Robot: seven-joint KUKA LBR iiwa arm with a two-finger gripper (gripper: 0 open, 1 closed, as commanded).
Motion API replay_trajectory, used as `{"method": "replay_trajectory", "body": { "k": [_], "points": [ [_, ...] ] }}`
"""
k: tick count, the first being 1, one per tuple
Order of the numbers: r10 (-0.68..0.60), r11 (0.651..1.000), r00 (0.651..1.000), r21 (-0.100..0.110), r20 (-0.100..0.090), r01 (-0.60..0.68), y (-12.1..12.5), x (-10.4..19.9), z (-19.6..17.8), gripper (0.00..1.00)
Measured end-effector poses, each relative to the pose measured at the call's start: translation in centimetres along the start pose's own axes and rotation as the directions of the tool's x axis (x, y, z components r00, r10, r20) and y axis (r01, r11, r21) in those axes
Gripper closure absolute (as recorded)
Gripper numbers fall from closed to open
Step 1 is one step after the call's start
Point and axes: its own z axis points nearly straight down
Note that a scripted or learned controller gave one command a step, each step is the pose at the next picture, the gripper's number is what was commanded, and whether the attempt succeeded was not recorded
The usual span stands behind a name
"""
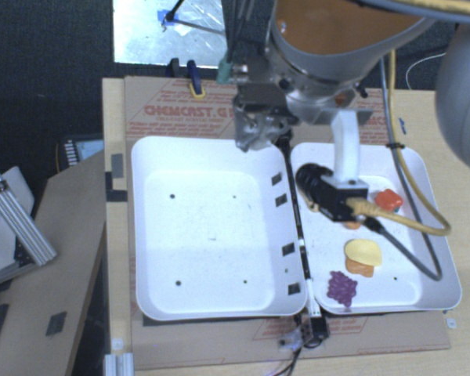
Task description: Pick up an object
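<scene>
We log gripper [254, 135] at left bin [211, 233], 1 o'clock | state: we cannot tell | purple cluster [342, 288]: right bin [407, 280], 7 o'clock

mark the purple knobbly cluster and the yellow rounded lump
purple knobbly cluster [342, 288], camera view, on its middle
yellow rounded lump [363, 250], camera view, on its top face

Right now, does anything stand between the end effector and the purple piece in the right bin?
Nothing visible does. The end effector hangs at the far rim; the purple piece lies near the right bin's front edge, the yellow piece beside it, off that line.
</scene>
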Motion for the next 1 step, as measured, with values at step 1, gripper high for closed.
{"method": "replay_trajectory", "body": {
  "k": [1],
  "points": [
    [0.001,1.0,1.0,0.004,0.003,-0.001,1.27,2.05,-2.71,1.0]
  ]
}}
